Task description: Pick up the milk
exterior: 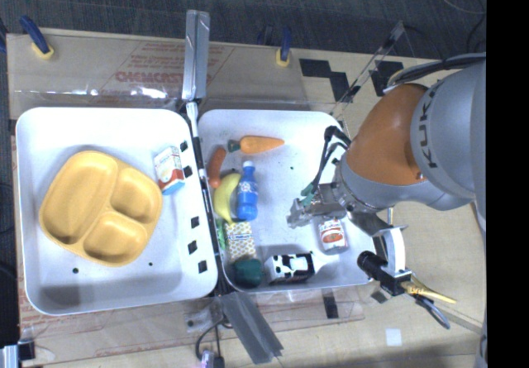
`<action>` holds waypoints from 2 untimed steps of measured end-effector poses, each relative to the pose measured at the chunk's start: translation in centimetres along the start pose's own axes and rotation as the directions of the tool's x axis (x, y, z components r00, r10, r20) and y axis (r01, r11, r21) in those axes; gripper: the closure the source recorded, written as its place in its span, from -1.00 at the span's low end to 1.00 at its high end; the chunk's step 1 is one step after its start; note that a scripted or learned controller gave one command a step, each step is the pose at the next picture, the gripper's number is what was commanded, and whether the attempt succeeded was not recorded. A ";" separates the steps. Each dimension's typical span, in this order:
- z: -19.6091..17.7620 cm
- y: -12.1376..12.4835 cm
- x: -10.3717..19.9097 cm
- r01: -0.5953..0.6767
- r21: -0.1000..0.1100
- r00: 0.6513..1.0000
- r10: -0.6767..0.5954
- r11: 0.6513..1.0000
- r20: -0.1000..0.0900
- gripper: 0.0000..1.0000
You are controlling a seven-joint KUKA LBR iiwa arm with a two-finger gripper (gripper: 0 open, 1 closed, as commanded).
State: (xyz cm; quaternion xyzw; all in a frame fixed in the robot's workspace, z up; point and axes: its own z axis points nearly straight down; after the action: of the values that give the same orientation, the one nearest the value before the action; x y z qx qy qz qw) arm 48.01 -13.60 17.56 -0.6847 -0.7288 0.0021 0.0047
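Milk (292, 266), cow-patterned carton, lies against right bin (273, 122) front wall; gripper (307, 211) nearby, jaw state unclear, wrist partly hiding it.

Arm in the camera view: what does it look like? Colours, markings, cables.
The arm is a rounded grey shell with a broad orange band above the wrist and dark KUKA lettering on the grey part. Black cables loop past the wrist. The gripper is a small grey metal assembly, with a greenish bit beside it.
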 end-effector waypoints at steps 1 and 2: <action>-3.7 -0.1 4.0 -0.256 -0.004 0.967 0.256 0.967 0.001 1.00; -4.5 0.0 4.1 -0.248 0.003 0.969 0.248 0.969 0.000 1.00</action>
State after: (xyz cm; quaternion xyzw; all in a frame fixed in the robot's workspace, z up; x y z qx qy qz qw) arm 47.75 -9.56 22.07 -0.7705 -0.6374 0.0034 0.0054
